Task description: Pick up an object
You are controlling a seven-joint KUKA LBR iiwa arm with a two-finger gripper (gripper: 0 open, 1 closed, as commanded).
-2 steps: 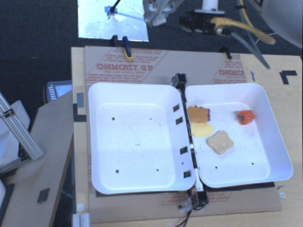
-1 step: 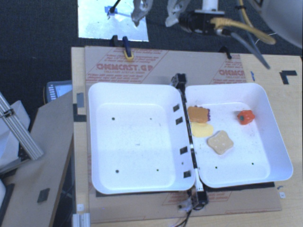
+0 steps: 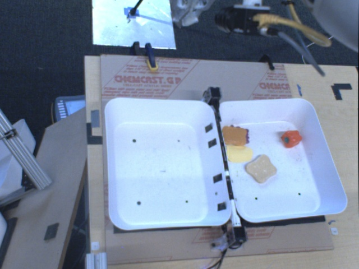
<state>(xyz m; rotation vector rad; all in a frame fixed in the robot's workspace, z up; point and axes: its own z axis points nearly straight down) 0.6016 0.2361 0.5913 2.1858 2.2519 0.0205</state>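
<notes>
Approach step, nothing picked. Gripper (image 3: pixel 188 7) high at far edge, blurred; cannot tell its state. Next: descend over the tan toast piece (image 3: pixel 261 168) in right bin (image 3: pixel 322 150).

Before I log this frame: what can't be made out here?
- Pincer: blurred and cut off by the camera view's top edge, so its state is unreadable.
- Orange toy: too small to identify.
- Yellow piece: partly overlapped by the waffle-like piece.

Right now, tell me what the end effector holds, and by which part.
Nothing is held. The end effector sits above the bench's far edge, away from the toast, the tomato and the other pieces lying in the right bin.
</notes>
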